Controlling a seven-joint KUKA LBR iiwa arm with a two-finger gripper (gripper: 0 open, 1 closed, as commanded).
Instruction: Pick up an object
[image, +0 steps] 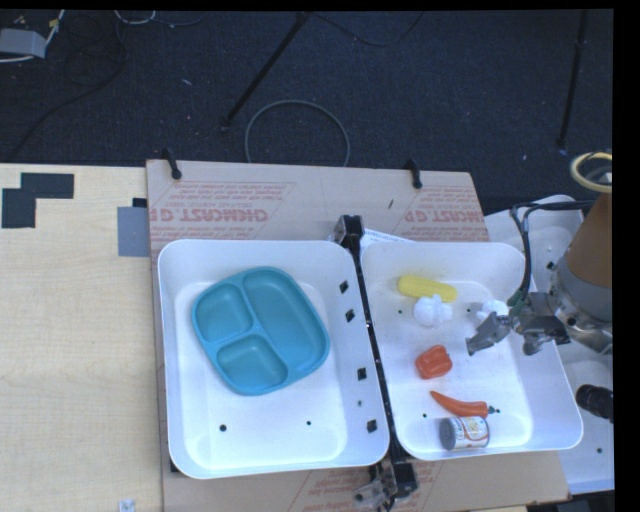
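Observation:
The right bin (545, 415) holds a yellow piece (427, 289), a white lump (433, 311) just below it, a red pepper (433, 362), an orange-red chili (460, 404) and a small can (464, 432) lying on its side near the front edge. My gripper (505, 338) hovers over the right side of this bin, to the right of the pepper and the white lump. Its two grey fingers (480, 340) stand apart with nothing between them. A small white piece (495, 312) shows just above the left finger.
The left bin (200, 430) holds a blue divided plate (260, 328). A black divider (365, 340) runs between the bins. Cardboard (250, 205) lies under both bins, and cables (540, 215) hang at the right by the arm.

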